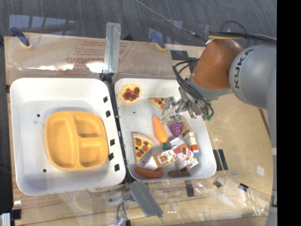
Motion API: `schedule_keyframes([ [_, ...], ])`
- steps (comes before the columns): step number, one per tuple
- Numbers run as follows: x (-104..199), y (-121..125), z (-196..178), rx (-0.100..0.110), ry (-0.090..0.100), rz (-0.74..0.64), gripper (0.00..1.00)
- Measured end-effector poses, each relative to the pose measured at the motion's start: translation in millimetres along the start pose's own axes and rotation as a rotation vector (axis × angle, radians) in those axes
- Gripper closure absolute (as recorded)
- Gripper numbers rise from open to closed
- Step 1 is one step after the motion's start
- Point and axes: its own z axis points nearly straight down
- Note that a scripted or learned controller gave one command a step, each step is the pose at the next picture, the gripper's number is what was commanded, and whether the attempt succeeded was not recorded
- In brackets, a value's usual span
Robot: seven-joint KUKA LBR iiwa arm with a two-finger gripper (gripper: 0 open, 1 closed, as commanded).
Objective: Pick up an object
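My gripper hangs low over the upper right part of the right bin, below the orange band of the arm. Just under it lies a purple bunch of grapes, and a pizza slice sits right beside it on the left. An orange carrot lies a little lower left. The gripper's tip blends with the toys beneath, so any contact is unclear.
The right bin also holds a round mini pizza, a second pizza slice, two sausages, small cartons and a little bottle. A yellow divided tray sits in the left bin.
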Motion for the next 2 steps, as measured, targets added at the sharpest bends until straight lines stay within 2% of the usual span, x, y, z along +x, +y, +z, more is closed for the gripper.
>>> schedule_keyframes([
  [1, -0.2, 0.7, 0.3, -0.001, 0.0, -0.001, 0.0],
  [2, 38.7, 83.5, 22.1, -0.002, -0.002, -0.069, 0.0],
])
